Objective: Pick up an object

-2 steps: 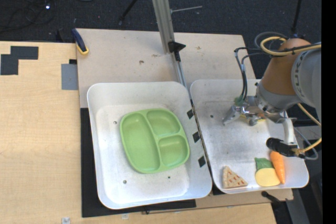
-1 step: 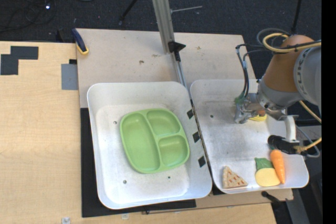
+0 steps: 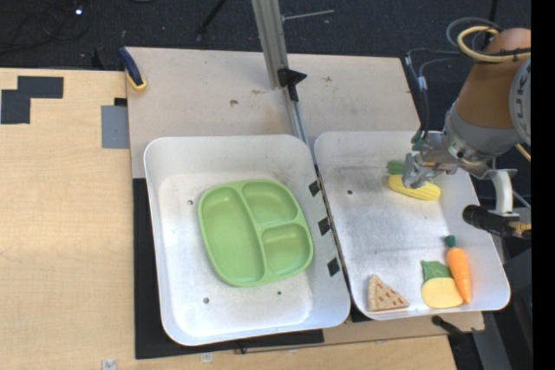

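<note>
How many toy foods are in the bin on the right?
4: a corn cob under the pincer, a carrot by the right wall, a lemon-yellow piece beside it, a sandwich wedge near the front.
</note>
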`<state>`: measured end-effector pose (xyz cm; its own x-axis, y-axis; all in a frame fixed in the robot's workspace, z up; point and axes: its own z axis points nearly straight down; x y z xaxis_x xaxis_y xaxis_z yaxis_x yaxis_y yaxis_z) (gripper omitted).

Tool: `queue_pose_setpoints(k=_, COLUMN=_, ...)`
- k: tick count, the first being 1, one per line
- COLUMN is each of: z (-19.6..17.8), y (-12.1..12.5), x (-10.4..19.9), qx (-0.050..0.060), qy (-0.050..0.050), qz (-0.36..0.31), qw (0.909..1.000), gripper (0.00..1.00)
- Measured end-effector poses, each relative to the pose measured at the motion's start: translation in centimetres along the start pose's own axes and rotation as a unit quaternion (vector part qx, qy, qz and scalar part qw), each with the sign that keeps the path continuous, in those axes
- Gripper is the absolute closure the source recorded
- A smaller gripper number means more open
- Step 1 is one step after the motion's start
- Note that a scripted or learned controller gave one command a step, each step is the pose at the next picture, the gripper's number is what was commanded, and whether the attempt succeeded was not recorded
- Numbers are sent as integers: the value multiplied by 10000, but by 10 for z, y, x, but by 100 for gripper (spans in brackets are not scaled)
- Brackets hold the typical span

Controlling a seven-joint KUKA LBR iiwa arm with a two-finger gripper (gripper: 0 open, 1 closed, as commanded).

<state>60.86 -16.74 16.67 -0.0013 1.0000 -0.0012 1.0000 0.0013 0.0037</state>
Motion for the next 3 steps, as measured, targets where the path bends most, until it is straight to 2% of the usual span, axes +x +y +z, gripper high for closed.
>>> queue_pose_setpoints(k=1, z=-63, y=4, x=-4, qx=-1, qy=-1, qz=-2, qw=10000, gripper=100)
queue_pose_setpoints(k=2, z=-93, y=5, x=-5, qx=14, qy=4, qz=-3, qw=10000, gripper=100)
queue_pose_setpoints(k=3, z=-95, y=-6, x=53, qx=34, qy=19, qz=-20, qw=10000, gripper=100)
